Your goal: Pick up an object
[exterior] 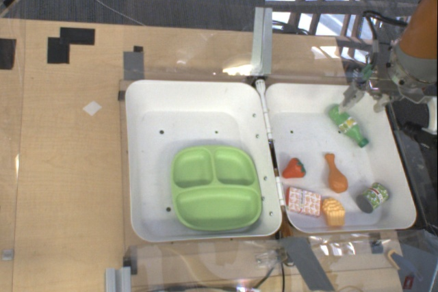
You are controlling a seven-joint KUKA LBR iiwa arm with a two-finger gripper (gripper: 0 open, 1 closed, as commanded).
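Here, nearest you, the right bin (393,219) carries its small things along the front edge: a box (304,202), a yellow block (333,211) just beside it, and a can (372,197) lying on its side near the right wall. Just behind them sit a strawberry (293,168) and a drumstick (335,173), apart from each other, so each leaves room for fingers to come down around it. The left bin (147,147) holds a green tray (216,187) lying flat, too broad to be a likely pick. Farther back, the bottle (348,124) lies tilted on the right bin's floor, and you can judge it to be the target, since the gripper (365,96) hangs just behind and above it. Its two fingers stand spread, with nothing between them; the bottle is not yet grasped. The arm (419,44) reaches in from the right, wrist bent downward over the bin's far corner.
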